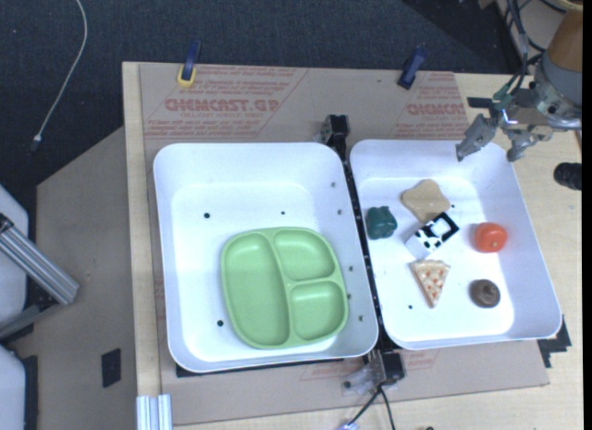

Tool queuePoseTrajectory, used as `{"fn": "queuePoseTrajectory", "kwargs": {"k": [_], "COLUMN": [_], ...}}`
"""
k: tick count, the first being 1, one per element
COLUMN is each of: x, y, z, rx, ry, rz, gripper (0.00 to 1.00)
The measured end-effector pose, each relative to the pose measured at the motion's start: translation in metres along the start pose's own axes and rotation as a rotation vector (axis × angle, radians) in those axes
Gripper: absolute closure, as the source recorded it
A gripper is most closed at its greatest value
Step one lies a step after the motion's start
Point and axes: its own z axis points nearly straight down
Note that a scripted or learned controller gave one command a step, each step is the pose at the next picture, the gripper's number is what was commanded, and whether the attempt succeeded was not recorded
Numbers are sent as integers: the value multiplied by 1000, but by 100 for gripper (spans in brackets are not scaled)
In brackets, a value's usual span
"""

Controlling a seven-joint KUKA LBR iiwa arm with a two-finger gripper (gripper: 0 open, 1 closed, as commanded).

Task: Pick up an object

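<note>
The pincer (495, 141) is being held above the far right corner of the right bin (527, 322), its two grey fingers (473, 138) spread apart, with nothing seen between them and nothing being touched. It is reaching in from the right edge, where part of the grey arm is showing.

Below it, six small objects are lying in the right bin. A tan bread-like piece (425, 199) is resting nearest the pincer, with a black-and-white checkered block (433, 232) just beside it toward the near side. A dark green lump (380, 223) is sitting near the bin's left wall. An orange-red ball (490, 237) is lying toward the right. A pizza-slice toy (430, 280) and a brown doughnut (484, 293) are lying near the front, apart from each other.

In the left bin (185, 234), a light green divided plate (283, 286) is lying flat.

Both bins are resting on a cardboard-covered bench (277, 95), held by two clamps at its far edge. Dark carpet (231, 3) is surrounding it.
</note>
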Motion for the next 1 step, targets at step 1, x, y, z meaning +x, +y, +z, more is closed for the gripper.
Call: {"fn": "queuePoseTrajectory", "kwargs": {"k": [1], "x": [1], "y": [3], "z": [-9], "rx": [-14], "ry": [-3], "rz": [-3], "gripper": [0]}}
